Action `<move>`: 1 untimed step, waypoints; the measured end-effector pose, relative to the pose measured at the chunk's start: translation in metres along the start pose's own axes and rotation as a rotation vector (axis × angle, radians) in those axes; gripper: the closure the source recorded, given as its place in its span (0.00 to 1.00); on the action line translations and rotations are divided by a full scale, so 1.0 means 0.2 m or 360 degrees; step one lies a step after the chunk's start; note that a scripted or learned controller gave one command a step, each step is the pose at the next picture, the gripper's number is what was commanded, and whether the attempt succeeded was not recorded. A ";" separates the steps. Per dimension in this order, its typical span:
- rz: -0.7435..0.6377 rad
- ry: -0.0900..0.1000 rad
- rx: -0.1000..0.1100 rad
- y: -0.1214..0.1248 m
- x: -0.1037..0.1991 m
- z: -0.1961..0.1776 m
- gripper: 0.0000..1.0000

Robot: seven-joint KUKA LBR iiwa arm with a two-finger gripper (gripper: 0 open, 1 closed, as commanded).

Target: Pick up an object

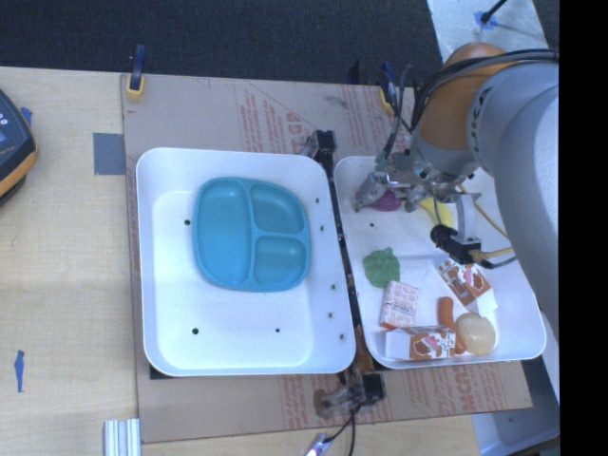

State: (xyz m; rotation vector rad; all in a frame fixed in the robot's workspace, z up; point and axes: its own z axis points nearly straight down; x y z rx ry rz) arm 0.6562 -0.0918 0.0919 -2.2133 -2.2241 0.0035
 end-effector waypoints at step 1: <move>0.0004 -0.0002 -0.0004 0.00 -0.12 0.00 0.00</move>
